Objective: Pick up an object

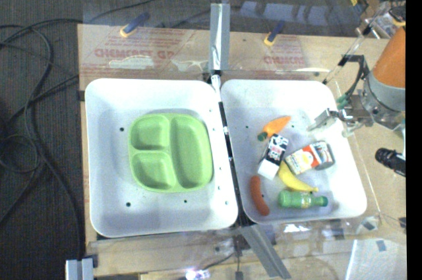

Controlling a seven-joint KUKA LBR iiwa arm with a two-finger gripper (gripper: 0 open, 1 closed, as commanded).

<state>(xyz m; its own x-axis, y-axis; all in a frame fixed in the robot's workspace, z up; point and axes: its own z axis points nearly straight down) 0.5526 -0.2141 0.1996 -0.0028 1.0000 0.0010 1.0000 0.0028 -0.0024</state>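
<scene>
At the near edge of the right bin (254, 97), a green bottle (302, 199) lies on its side, with a red sausage (259, 196) just beside it toward the near-left corner. A banana (295, 180) rests against the bottle's far side. Beyond that, an orange-and-white juice carton (312, 158) lies tilted beside a small black-and-white box (273, 157), and the two nearly touch the banana.

Farther in, toward the bin's middle, an orange carrot (275, 126) lies apart from the cluster with bare bin floor on its far side. I judge it the cleanest pick.

My gripper (324, 119) hangs over the bin's far-right part, close to the right wall, between the carrot and the carton. Nothing can be seen in its grasp, and I cannot tell from this angle whether it is open or closed.

To do this step well, I should settle on one object before descending. For the carrot, I would move left, line up across its narrow width and come straight down at its thick middle, not its tapered tip. For the carton, the box and banana crowd in on its near and left sides, so a sloppy descent could nudge them or trap two things at once.

In the left bin (105, 140), a green divided plate (171, 151) sits at the centre, well apart from the work.
</scene>
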